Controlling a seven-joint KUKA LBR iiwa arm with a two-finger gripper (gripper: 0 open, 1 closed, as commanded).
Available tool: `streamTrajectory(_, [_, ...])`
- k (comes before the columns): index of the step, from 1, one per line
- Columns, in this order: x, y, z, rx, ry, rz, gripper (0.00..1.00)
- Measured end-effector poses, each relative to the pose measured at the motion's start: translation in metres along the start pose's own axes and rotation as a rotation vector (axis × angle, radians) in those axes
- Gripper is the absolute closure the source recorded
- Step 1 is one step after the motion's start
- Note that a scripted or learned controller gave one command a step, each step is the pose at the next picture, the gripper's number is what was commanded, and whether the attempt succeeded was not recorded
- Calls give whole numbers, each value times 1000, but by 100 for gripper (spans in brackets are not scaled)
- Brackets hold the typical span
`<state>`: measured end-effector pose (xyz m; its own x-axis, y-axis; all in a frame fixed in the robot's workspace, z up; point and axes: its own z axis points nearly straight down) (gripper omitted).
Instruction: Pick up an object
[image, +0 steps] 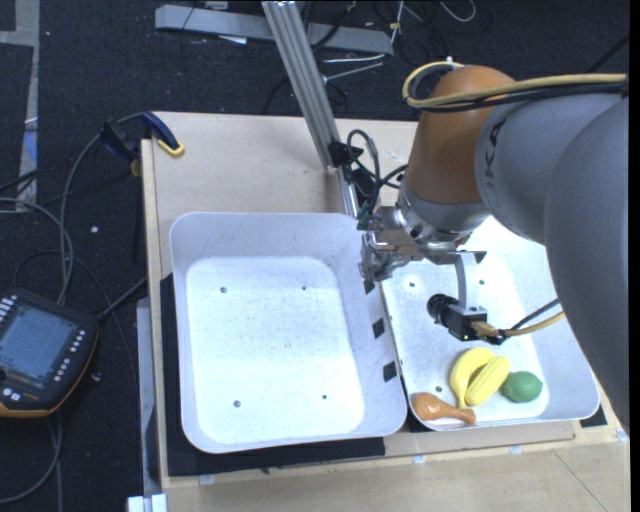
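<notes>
The right bin (560, 390) holds three small objects near its front edge: a yellow banana-shaped toy (477, 375), a green ball (521, 386) touching it on the right, and an orange pear-shaped piece (440, 407) in the front left corner. My gripper (385, 262) hangs below the orange wrist band, over the right bin's back left part, close to the wall between the bins. It stands well behind the three objects. Nothing shows in its grasp.
The left bin (190, 300) lies beside the right one. A slanted aluminium pole (310, 90) and cables (365, 170) stand just behind the gripper. A teach pendant (35, 350) rests off the bench at left, and a blue-yellow clamp (155, 135) sits at the bench's back left corner.
</notes>
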<state>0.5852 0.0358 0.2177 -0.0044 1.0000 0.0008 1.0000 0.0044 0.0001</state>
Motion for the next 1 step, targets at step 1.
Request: streamTrajectory(1, [48, 12, -1, 0, 0, 0, 100])
